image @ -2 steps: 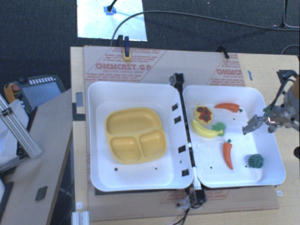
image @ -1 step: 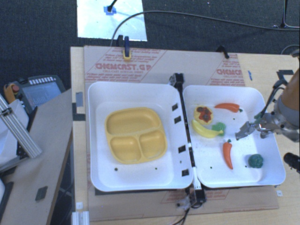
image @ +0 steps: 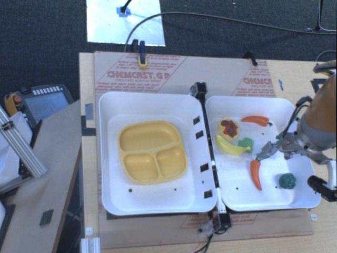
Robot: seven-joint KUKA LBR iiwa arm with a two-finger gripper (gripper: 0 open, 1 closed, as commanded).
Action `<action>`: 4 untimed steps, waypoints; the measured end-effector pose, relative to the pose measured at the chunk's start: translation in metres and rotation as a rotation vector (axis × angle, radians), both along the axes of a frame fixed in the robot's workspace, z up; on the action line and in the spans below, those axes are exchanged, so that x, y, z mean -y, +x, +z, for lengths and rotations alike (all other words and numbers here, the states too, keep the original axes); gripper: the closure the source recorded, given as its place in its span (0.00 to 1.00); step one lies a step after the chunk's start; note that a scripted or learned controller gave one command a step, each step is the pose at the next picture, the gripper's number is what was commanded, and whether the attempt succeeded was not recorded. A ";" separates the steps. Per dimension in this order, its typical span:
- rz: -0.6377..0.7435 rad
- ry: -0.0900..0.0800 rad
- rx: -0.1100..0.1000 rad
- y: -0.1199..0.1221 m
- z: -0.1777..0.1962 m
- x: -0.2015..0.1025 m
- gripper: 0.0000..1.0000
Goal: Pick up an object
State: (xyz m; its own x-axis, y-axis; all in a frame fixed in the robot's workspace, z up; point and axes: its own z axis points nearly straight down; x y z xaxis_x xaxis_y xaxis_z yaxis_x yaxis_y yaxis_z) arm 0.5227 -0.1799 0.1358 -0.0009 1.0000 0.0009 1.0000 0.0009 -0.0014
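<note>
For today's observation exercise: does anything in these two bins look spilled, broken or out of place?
Nothing stands out. The yellow tray lies flat in the left bin. The banana, both carrots and the other toy foods lie loose in the right bin, none outside it.

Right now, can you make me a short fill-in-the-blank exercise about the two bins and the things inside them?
1. The yellow tray lies in the ____ bin.
2. The tray has ____ compartments.
3. The banana lies in the right bin, between the pizza and the ____ carrot.
4. The gripper is over the ____ bin.

Missing words: left; three; orange; right
</note>
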 end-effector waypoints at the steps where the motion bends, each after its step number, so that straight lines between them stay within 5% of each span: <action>1: 0.000 0.000 -0.001 0.000 -0.052 -0.001 0.00; 2: -0.001 -0.002 0.004 0.001 -0.039 0.000 1.00; 4: 0.003 -0.004 0.009 0.005 0.080 0.011 1.00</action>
